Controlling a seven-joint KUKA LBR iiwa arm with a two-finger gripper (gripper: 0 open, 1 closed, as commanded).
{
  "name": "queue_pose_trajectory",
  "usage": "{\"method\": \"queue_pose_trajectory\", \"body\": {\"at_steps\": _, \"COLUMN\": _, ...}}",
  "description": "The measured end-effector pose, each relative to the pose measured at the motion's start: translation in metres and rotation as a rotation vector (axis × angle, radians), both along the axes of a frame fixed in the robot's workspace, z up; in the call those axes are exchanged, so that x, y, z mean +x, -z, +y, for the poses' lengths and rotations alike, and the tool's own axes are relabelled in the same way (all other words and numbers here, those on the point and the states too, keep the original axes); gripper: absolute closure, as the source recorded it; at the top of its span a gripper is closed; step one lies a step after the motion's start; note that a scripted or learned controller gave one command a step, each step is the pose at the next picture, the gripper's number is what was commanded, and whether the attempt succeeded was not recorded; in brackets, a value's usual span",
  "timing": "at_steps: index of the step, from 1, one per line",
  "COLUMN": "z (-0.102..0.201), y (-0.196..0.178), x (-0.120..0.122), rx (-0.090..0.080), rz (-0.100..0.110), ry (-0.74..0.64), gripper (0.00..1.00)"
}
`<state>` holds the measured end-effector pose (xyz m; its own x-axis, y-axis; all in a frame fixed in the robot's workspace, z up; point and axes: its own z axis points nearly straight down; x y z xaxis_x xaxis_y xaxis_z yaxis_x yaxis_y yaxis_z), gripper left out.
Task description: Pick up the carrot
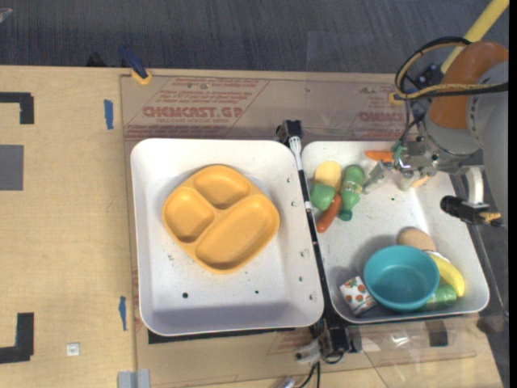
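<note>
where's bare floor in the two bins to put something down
Left white bin: free strips surround the yellow three-part plate, widest along the near edge. Right white bin: one bare patch mid-floor, between the orange carrot and the teal bowl. Its far left holds a cluster of toy vegetables; the gripper occupies the far right.

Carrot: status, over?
Gripper at right bin's far edge. Carrot lies loose by the divider, against green vegetables. Not held.
</note>
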<state>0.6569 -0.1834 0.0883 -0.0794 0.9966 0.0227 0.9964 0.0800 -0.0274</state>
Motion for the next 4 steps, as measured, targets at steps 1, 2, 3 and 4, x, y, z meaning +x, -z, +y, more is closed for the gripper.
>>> {"method": "queue_pose_trajectory", "body": {"at_steps": 1, "z": -0.023, "y": -0.043, "x": 0.011, "rx": 0.004, "rz": -0.013, "ry": 0.057, "gripper": 0.00}}
{"method": "queue_pose_trajectory", "body": {"at_steps": 2, "z": -0.040, "y": -0.171, "x": 0.014, "rx": -0.028, "rz": -0.047, "ry": -0.016, "gripper": 0.00}}
{"method": "queue_pose_trajectory", "body": {"at_steps": 3, "z": -0.036, "y": -0.026, "x": -0.042, "rx": -0.017, "rz": -0.040, "ry": -0.118, "gripper": 0.00}}
{"method": "queue_pose_trajectory", "body": {"at_steps": 4, "z": 0.017, "y": -0.014, "x": -0.072, "rx": -0.034, "rz": -0.064, "ry": 0.015, "gripper": 0.00}}
